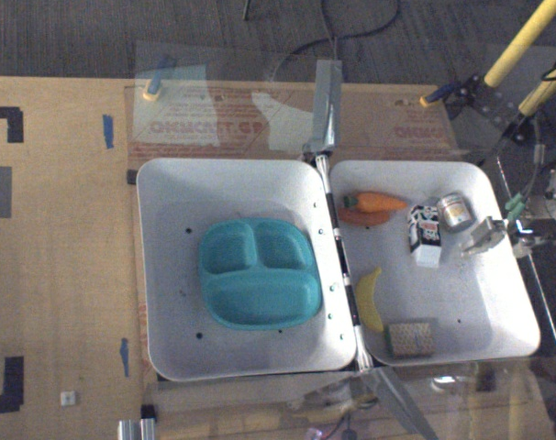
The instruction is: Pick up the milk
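Progress: the pickup does not look done; the milk sits on the floor of the right bin, with nothing around it. From what I can see, the approach, the grasp and the lift are all left.

Milk, place: in the upper middle of the right bin, just right of the carrot and touching or nearly touching the silver can at its upper right.

Milk, look: a small carton, white with black cow-like patches on top and a plain white lower end. It seems to lie tilted or on its side; I cannot tell which.

Claw: the claw hangs just right of the milk, near the bin's right wall. It is apart from the carton and grips nothing that I can see. Whether it is spread or pressed together, I cannot tell.

Other things near the milk: a banana lies below and to its left, a small tan sponge-like block lies below it.

Left bin: holds 1 teal divided tray, well apart from the milk.
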Robot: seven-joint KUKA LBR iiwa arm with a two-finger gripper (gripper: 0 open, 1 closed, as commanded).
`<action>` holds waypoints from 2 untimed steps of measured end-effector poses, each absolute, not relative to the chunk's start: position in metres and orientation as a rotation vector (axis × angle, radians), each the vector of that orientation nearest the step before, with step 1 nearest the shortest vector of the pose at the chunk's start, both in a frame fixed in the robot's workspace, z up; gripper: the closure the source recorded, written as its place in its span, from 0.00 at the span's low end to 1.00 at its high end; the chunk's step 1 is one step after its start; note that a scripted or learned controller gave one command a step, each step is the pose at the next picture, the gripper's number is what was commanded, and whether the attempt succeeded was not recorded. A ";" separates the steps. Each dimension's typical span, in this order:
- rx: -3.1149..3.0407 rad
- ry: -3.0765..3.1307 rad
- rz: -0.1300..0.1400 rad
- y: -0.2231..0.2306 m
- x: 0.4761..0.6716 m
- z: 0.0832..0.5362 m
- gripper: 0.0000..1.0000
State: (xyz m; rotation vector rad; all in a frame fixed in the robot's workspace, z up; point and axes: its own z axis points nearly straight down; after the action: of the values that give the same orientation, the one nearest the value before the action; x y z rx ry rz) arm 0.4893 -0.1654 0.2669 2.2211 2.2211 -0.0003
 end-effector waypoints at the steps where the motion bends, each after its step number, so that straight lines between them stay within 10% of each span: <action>1: 2.345 2.088 0.002 -0.137 0.594 0.231 0.00; 2: 2.172 2.227 0.031 -0.111 0.601 0.116 0.00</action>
State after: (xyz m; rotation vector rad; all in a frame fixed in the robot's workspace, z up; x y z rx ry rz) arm 0.6009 -0.1106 0.1164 2.1716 2.2270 0.0313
